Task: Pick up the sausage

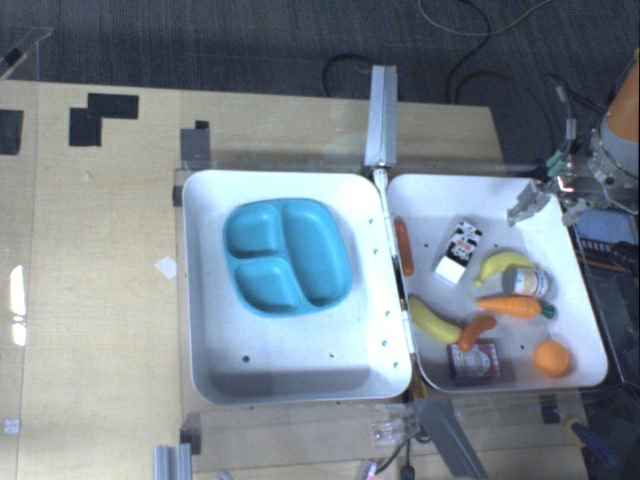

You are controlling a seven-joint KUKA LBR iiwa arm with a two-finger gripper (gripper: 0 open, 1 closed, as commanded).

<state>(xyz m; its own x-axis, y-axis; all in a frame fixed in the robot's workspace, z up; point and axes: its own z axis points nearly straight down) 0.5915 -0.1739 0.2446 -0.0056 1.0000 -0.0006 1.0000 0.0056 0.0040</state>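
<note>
We are at the approach step. The gripper (530,204) hangs over the far right corner of the right bin (590,368), its 2 fingers spread wide and holding nothing. The sausage (403,247) lies along that bin's left wall, well apart from the gripper. Next we would need to cross the bin and descend over it, lining up with its length.

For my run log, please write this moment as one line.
task: pick up sausage | gripper: above right bin far-right corner, holding nothing | sausage: lying at right bin's left wall | status: not yet grasped
</note>
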